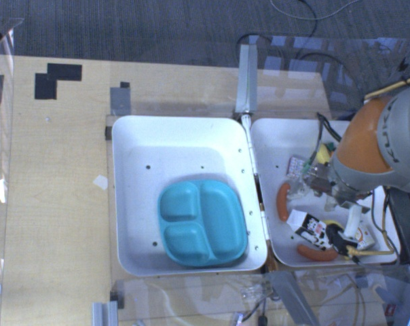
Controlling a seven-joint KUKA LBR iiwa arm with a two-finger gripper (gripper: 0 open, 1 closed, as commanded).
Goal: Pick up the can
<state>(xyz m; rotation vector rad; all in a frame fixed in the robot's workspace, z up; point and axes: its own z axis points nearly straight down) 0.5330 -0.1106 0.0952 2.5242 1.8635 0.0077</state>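
Two shallow white bins sit side by side on the desk (62, 202): the left bin (134, 148) and the right bin (276, 141). The left one carries a single blue divided plate (201, 221) with three compartments. In the right one I count two sausages, one (282, 201) upright near the left wall and one (317, 252) lying along the front edge. There is also one small white carton with dark print (308, 226). The rest there is a jumble under the one arm (368, 145), too cluttered to count.
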